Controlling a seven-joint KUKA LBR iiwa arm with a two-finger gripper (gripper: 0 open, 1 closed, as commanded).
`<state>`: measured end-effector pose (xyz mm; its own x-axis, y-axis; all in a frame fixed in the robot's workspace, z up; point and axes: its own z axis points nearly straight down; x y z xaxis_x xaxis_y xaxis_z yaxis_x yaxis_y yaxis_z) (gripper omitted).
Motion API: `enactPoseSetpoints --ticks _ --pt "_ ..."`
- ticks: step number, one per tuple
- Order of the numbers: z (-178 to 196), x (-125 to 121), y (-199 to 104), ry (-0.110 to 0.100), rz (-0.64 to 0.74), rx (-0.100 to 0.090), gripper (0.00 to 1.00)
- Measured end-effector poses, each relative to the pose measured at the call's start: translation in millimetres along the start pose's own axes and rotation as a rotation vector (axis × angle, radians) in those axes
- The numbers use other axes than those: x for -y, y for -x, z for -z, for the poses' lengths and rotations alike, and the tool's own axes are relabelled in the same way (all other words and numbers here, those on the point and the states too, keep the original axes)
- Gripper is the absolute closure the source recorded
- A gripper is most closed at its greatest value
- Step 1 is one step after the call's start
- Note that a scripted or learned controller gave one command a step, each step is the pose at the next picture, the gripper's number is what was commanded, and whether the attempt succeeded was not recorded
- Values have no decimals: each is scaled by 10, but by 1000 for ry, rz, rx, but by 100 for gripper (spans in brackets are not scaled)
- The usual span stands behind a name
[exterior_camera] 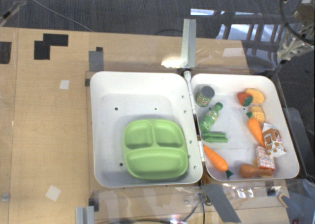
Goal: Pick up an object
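Whether the gripper [294, 46] is spread or pressed together cannot be told; its pale grey bulk sits among cables at the top right, above and clear of the bins. On the pale wooden bench [44, 134], the left shallow white bin [106, 95] holds a green three-compartment plastic plate [155, 149] towards its front. The right shallow white bin [231, 142] holds the loose toys: an orange toy carrot [215, 158] by its left wall, a second orange carrot [255, 130] beside a red-and-white carton [270, 142], a green plastic bottle [210, 117], and a small grey-lidded tin can [204, 95] at the back left.
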<state>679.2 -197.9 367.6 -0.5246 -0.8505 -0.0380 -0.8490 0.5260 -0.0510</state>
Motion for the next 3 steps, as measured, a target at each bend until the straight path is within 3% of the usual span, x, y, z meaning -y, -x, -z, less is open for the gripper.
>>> enactPoseSetpoints --ticks 1,2,3 --pt "145 15 27 -10 -3 8 100" --pt "503 -16 -94 38 -87 -33 100" --pt "296 -27 -99 39 -127 -34 100"
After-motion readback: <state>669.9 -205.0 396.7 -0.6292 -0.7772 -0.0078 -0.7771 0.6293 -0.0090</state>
